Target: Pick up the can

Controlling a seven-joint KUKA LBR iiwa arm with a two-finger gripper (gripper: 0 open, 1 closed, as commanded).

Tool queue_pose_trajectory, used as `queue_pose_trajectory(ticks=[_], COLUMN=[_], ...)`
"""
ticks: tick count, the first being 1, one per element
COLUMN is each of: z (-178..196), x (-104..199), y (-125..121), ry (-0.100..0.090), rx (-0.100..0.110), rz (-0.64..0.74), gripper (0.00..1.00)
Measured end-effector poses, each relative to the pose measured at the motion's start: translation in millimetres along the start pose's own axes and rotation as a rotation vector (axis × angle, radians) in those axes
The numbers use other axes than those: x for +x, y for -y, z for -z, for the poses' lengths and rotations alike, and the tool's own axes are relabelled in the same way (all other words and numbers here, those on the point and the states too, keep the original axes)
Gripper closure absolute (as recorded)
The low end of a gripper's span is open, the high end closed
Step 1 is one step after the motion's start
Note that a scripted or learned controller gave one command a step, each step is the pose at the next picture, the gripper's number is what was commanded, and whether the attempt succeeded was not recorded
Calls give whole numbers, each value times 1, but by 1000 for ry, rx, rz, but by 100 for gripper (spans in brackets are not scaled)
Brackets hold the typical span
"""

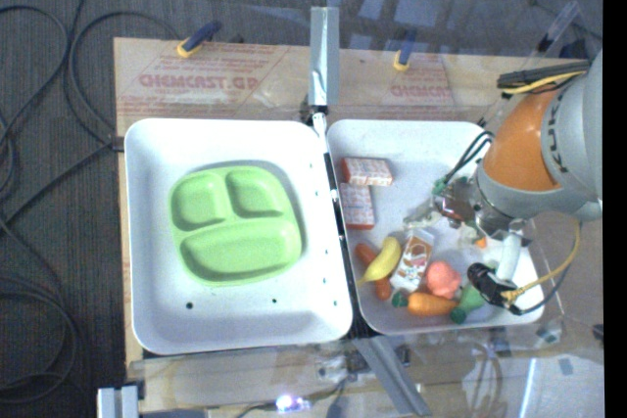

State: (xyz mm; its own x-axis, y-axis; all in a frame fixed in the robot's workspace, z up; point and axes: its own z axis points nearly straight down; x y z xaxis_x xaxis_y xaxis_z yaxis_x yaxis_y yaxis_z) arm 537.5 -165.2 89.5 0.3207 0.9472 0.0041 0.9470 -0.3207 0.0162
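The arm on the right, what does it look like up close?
The arm is a fat, rounded grey shell with dark lettering on it. Above the wrist sits a bulging orange band. Thin dark cables curve from there to the small metal parts at its tip.
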Motion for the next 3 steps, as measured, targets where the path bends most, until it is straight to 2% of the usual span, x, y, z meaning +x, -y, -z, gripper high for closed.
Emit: queue_pose_trajectory(ticks=[1,2,3], z=[-2,-3,-2], x=[16,23,44], y=[-70,-126,-61], ry=[4,11,11], rx=[10,68,10], rz=[-216,-484,-613], gripper=[0,0,0])
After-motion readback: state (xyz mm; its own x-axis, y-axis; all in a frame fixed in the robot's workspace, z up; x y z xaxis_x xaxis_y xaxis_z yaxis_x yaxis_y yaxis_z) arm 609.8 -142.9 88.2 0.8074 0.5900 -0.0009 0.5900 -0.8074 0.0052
